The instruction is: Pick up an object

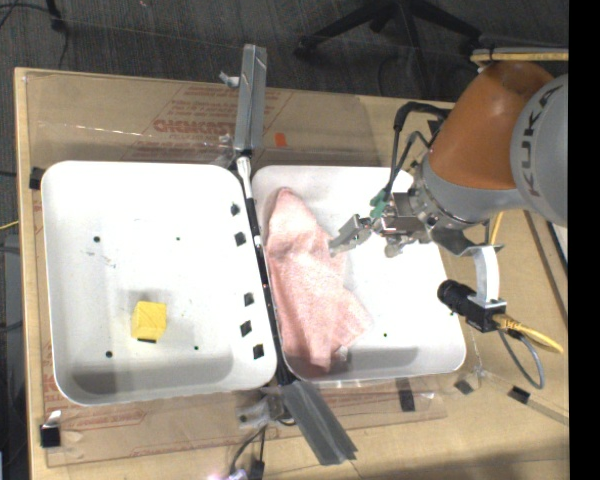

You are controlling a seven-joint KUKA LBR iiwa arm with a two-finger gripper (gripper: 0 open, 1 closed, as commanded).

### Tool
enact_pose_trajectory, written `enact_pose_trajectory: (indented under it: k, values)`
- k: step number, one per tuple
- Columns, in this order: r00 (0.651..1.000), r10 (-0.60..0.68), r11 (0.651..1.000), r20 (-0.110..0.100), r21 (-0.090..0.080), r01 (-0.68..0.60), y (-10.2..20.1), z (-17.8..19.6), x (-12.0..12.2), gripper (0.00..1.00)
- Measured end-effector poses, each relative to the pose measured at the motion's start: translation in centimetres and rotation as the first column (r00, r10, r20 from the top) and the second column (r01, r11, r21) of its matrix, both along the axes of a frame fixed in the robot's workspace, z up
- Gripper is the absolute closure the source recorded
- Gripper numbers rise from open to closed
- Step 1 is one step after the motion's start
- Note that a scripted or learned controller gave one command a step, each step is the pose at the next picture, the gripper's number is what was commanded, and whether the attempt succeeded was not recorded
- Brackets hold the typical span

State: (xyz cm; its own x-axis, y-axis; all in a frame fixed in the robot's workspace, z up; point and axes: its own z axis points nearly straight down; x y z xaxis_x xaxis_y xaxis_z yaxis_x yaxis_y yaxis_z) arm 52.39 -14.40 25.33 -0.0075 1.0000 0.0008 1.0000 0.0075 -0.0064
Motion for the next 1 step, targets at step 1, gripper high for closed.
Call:
enact_pose_trajectory:
  k: [1]
  values:
    - [0.980, -0.199, 0.980, -0.001, -0.001, 0.199, -3.57, -8.03, 4.86, 0.00]
